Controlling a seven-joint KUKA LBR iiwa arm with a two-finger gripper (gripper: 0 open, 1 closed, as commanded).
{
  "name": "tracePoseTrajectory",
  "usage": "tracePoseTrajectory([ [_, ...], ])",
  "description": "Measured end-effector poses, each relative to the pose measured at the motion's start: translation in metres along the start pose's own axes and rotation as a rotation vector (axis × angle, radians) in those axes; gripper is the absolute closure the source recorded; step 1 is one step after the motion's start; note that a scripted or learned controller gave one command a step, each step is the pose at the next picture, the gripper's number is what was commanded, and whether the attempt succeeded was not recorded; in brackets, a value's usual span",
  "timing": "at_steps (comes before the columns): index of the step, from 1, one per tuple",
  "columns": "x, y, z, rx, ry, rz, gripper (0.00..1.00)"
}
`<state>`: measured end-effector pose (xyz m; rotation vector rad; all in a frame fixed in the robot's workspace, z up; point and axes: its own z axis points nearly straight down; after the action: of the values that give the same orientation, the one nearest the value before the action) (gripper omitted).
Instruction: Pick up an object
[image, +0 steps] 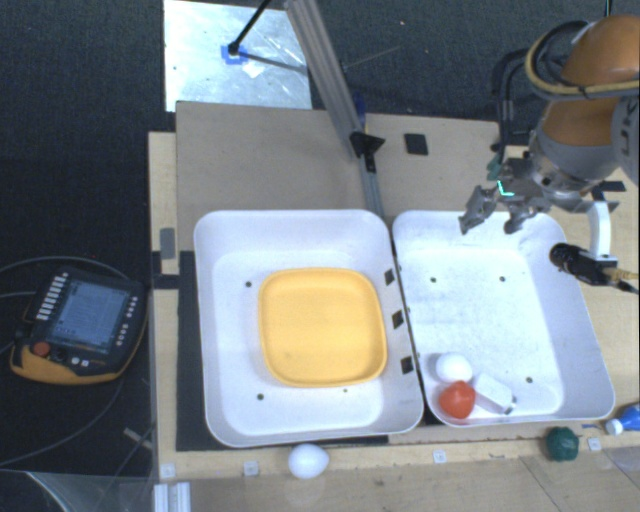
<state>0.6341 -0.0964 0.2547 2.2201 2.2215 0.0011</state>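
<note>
Blue object (628, 421) cut off at right edge.

a yellow plate (322, 326) in a white bin (225, 260); a red ball (458, 400) beside a white ball (452, 367).

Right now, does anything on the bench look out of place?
Yes. A white egg-shaped object lies on the bench outside the left bin, below its near edge, and a dark green ball sits off the right bin's near corner.
</note>
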Motion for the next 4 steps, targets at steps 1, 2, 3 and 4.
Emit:
tracePoseTrajectory([
  [1, 0.0, 0.0, 0.0, 0.0, 0.0, 0.0, 0.0],
  [2, 0.0, -0.001, 0.062, 0.004, 0.0, 0.0, 0.0],
  [3, 0.001, 0.003, 0.123, 0.006, 0.001, 0.0, 0.0],
  [4, 0.001, 0.003, 0.166, 0.003, 0.0, 0.0, 0.0],
])
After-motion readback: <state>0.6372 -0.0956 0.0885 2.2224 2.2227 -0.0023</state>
